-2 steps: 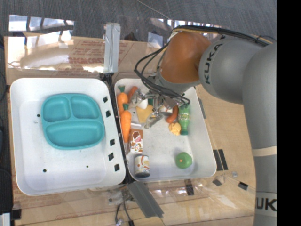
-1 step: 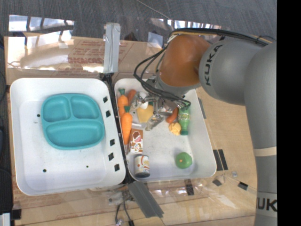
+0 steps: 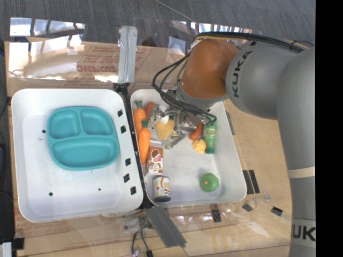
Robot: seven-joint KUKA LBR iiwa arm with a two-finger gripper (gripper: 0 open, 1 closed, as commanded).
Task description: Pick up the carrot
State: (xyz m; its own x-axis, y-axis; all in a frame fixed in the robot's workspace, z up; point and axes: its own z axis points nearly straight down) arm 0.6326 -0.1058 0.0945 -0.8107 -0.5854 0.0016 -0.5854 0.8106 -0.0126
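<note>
Seen from the fixed camera above the bench, the grey arm [image 3: 268, 84] is reaching in from the right and hanging its orange-banded wrist over the back of the right bin [image 3: 236, 167], where the gripper [image 3: 179, 128] is sitting low among a clutter of toy food — whether it is apart or closed cannot be told, since cables and the wrist are covering it. Two carrots are lying end to end along that bin's left wall: the upper carrot [image 3: 139, 115] near the back corner, the lower carrot [image 3: 144, 143] just below it, both just beside the gripper rather than under it. A yellow piece [image 3: 164, 129] is resting between the carrots and the metal of the tool, with a green bottle [image 3: 210, 134] and a small yellow lump [image 3: 200, 146] on the far side. A green ball [image 3: 209, 182] and a small can [image 3: 162, 188] are sitting apart toward the front. In the left bin [image 3: 32, 197] a teal divided plate [image 3: 83, 137] is lying alone. The risk from here appears to be a wrong or empty grab — the carrots are hugging the wall, so a descending finger could strike the rim or close on the yellow piece instead.
</note>
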